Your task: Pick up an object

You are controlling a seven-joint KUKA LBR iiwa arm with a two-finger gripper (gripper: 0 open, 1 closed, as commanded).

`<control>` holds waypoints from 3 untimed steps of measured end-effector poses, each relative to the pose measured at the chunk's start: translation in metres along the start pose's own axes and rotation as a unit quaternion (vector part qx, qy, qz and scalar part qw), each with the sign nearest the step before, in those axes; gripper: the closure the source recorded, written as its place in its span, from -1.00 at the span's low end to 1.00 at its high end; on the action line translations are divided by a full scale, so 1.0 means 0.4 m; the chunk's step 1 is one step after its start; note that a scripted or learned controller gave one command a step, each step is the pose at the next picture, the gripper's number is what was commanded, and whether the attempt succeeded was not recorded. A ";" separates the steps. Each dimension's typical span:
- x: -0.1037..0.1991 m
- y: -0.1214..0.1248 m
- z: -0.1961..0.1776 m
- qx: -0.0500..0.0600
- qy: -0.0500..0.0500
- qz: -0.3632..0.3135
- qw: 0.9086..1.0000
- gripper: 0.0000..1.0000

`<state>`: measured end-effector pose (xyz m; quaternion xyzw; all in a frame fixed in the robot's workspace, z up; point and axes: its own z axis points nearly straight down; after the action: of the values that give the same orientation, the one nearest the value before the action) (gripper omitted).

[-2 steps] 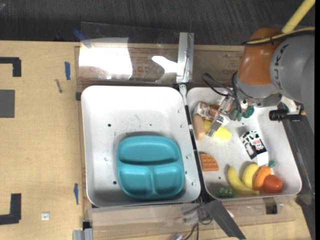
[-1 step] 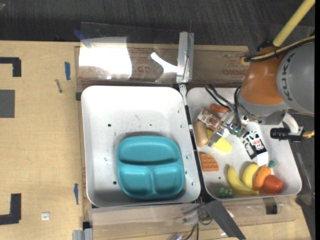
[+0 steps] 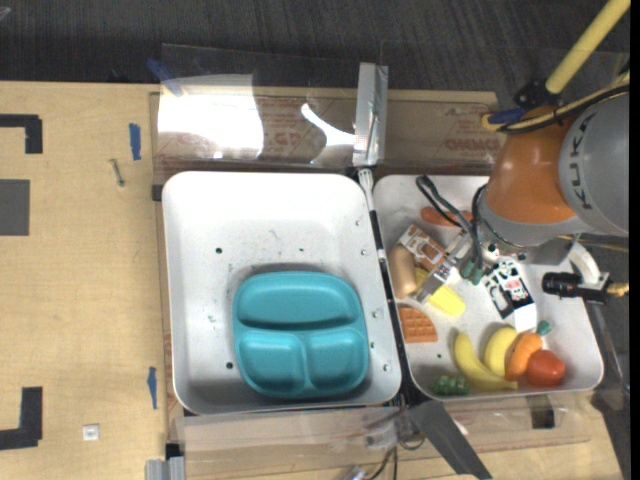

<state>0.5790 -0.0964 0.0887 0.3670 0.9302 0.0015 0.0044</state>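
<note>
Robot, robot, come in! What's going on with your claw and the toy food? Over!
Gripper low in right bin, over yellow block. Nothing seen held. Banana, lemon, tomato crowd nearby.

The arm (image 3: 560,168) reaches in from the right, its end effector (image 3: 447,276) apparently angled down-left.

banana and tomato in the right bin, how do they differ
The banana is yellow, long and curved; the tomato is red and round. The banana lies stretched along the bin floor nearer the divider between the bins, while the tomato sits compactly by the right bin's outer near corner. Both rest in the right bin's near end, flanking a yellow and orange piece, apart from the arm.
</note>
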 end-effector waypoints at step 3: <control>0.072 0.124 -0.248 -0.001 0.000 0.127 0.992 1.00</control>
<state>0.5907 -0.0404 0.1878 0.4821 0.8761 0.0027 0.0044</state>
